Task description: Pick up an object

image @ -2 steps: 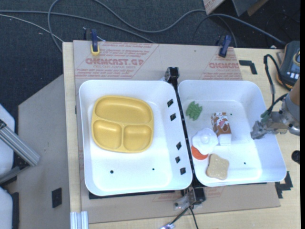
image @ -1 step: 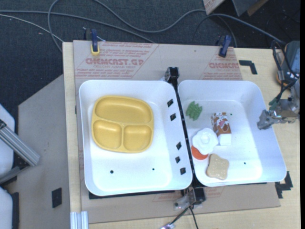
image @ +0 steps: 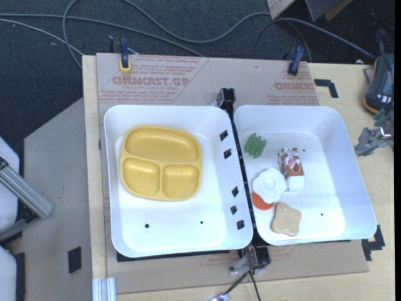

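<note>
The right bin (image: 351,187) holds several small things. A green leafy piece (image: 255,145) lies near its back left. A red, brown and white packet (image: 291,166) lies in the middle. A white round piece (image: 270,183) rests partly over an orange-red disc (image: 260,200). A tan toast-shaped piece (image: 286,219) sits near the front. At the view's right edge the grey gripper (image: 372,140) hangs just outside the right bin's rim, below the dark wrist with its orange band (image: 378,88). It is well away from all the objects.
The left bin (image: 119,218) holds a yellow three-compartment plate (image: 161,162). A black divider with clips (image: 233,168) runs between the bins. Blue clamps (image: 124,54) hold the board at the back. Cables trail over the dark floor behind.
</note>
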Motion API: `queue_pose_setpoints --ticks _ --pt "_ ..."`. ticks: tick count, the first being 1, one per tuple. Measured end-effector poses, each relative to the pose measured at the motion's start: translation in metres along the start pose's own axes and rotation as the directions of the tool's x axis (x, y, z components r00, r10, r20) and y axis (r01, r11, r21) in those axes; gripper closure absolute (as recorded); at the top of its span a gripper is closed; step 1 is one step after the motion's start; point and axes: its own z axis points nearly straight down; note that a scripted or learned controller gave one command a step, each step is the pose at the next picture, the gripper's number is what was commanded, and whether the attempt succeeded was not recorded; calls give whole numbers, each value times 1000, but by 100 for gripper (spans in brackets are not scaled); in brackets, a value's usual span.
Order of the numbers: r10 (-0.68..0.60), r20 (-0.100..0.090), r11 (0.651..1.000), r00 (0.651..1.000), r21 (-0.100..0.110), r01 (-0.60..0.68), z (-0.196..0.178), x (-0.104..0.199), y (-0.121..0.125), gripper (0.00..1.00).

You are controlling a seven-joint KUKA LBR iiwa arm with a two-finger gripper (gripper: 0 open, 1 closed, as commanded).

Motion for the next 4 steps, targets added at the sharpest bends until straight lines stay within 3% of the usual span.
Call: queue_pose_setpoints --ticks 1,4 --pt "-5 -5 1000 1000 7 5 -5 55 7 100" --pt "-5 -7 1000 1000 12 5 39 206 25 100"
